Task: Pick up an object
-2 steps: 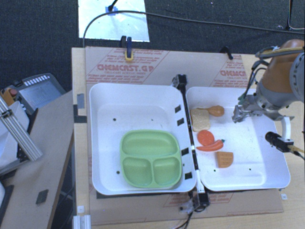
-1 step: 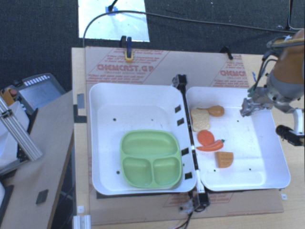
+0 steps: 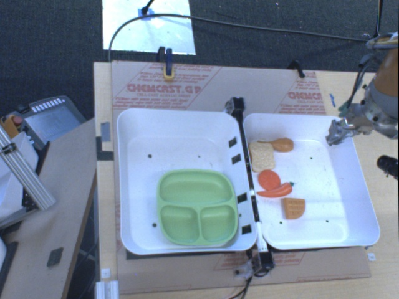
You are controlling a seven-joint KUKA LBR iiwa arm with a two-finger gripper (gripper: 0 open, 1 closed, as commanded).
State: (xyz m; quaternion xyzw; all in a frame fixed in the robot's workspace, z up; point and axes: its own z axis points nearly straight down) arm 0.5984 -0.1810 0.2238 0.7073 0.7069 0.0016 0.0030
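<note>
Grey two-finger gripper (image 3: 336, 131) over far right rim of right white bin (image 3: 355, 229); open or closed: cannot tell. Nothing seen gripped. Toy foods at bin's left: beige cracker (image 3: 262, 156), red pepper (image 3: 275, 191), orange block (image 3: 293, 208). Green divided plastic tray (image 3: 197, 207) in left white bin (image 3: 134, 167).

A green three-compartment tray (image 3: 198, 207) lies in the left white bin (image 3: 134, 136), toward its 5 o'clock corner, touching the bin floor. Both bins sit on a cardboard sheet (image 3: 187, 86) printed with red lettering. At the sheet's 12 o'clock edge a yellow-and-black clamp (image 3: 167, 64) grips it. Beyond that, on dark carpet, lies a shiny square plate (image 3: 148, 17). At 9 o'clock a grey device (image 3: 50, 120) rests beside an aluminium rail (image 3: 25, 173).
</note>
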